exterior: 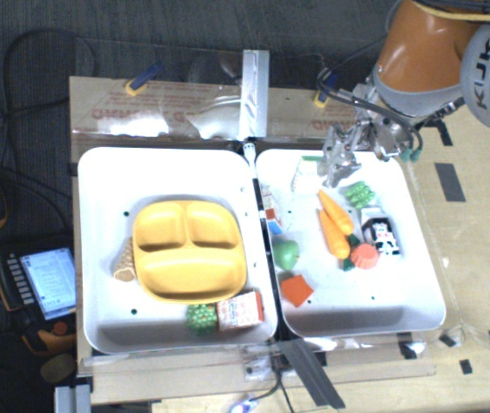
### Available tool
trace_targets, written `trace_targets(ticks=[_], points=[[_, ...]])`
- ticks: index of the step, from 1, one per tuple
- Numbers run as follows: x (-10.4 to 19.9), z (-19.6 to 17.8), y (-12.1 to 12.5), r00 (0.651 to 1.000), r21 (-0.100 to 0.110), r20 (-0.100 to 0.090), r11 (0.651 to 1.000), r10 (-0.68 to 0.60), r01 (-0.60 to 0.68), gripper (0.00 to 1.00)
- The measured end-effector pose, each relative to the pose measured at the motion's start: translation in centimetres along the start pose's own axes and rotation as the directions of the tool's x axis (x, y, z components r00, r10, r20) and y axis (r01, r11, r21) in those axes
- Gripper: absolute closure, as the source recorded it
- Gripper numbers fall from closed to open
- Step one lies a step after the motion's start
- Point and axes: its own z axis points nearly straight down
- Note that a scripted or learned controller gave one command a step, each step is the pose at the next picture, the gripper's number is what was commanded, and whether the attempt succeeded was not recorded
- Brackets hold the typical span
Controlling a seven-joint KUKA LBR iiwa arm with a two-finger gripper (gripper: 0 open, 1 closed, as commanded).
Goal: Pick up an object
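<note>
Hovering at the upper part of the right bin (425, 292), our gripper (341, 157) carries nothing that we can see (whether it is released or clenched, we cannot tell). We judge the approach underway; next, descend squarely onto the carrot (334, 222) below it.

- Gripper (341, 157) hangs over the upper part of the right bin (421, 265), above two carrots (335, 222).
- Yellow tray (189, 252) fills the left bin (98, 231).
- Green ball (287, 253) lies near the divider.

Two orange carrots (335, 222) — side by side, right bin (417, 308)
</note>
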Motion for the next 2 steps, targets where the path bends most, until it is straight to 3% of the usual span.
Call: trace_targets(ticks=[1, 2], points=[[-0.1, -1.0, 0.0, 1.0, -0.001, 0.005, 1.0, 0.0, 0.0, 1.0], [-1.0, -3.3, 3.5, 0.991, 0.002, -0.004, 0.991, 0.136, -0.136, 1.0]])
